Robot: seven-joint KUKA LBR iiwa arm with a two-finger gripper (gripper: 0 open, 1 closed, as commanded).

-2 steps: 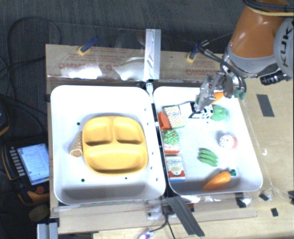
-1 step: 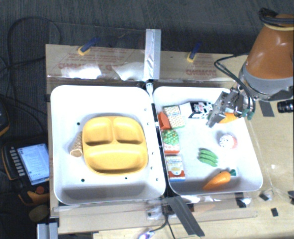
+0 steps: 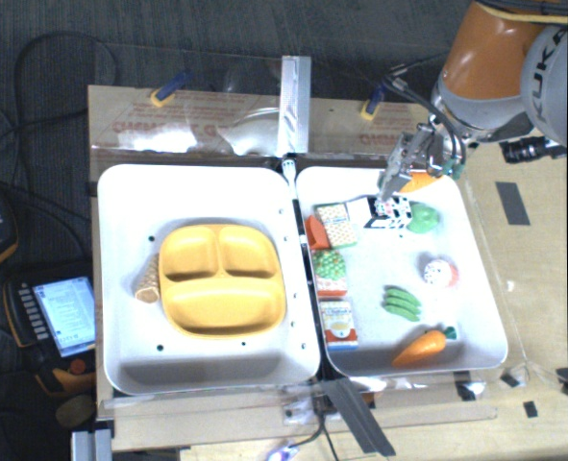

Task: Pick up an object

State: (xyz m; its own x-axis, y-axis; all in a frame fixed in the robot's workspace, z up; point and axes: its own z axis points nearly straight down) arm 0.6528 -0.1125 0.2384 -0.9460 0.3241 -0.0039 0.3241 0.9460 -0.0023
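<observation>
In the camera view, the arm (image 3: 500,51) reaches in from the right and its hand (image 3: 396,192) hangs low over the far edge of the right bin (image 3: 485,286), its tip right at a small black-and-white patterned toy (image 3: 391,216). Whether the fingers are spread or closed cannot be told from this angle, since the tip is small and blends with the toy beneath it; nothing can be seen clamped between them, so the pick looks not yet done. The likely target is that black-and-white toy, lying near the bin's far wall, with a green leafy toy (image 3: 424,219) just beside it on the right and a small orange piece (image 3: 420,181) against the wall behind the hand. What remains, by this judgement, is to close on one thing and lift it clear. The neighbours are close enough that a grasp could catch or nudge them. Elsewhere in the right bin lie a row of small packets (image 3: 333,269) along the left wall, a round white and red ball (image 3: 439,273), a green pea pod (image 3: 402,303) and a carrot (image 3: 422,345) near the front. The left bin (image 3: 120,353) holds a yellow divided tray (image 3: 222,275) with a tan cone (image 3: 148,279) touching its left side, well apart from the hand.
</observation>
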